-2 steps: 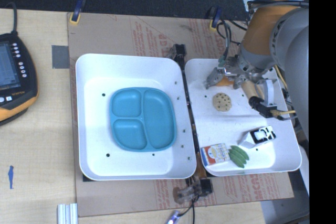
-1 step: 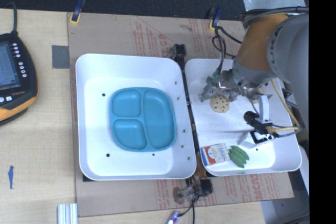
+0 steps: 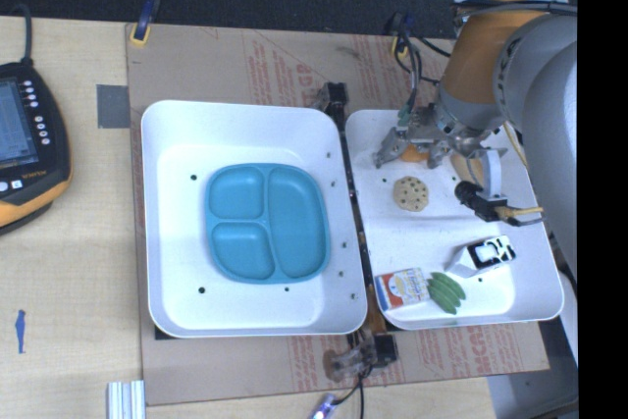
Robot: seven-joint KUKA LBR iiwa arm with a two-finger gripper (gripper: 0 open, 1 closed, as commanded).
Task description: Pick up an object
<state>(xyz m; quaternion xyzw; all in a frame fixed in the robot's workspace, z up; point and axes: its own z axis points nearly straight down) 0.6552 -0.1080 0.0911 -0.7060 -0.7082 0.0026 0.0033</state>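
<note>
My gripper [image 3: 412, 150] is low over the far end of the right bin [image 3: 530, 309], its fingers spread open. A small orange thing [image 3: 420, 152] shows between them, and I cannot tell whether they touch it. A round speckled cookie [image 3: 411, 192] lies just in front of the gripper. Toward the near end lie a black-and-white object [image 3: 488, 253], a red-and-white carton [image 3: 400, 288] and a green pod-like piece [image 3: 446, 291] touching the carton's right side.
The left bin [image 3: 167, 211] holds a blue divided plate [image 3: 267, 221]. A black-and-orange teach pendant [image 3: 25, 147] lies on the bench at far left. The grey arm [image 3: 530, 93] overhangs the right bin's far right corner.
</note>
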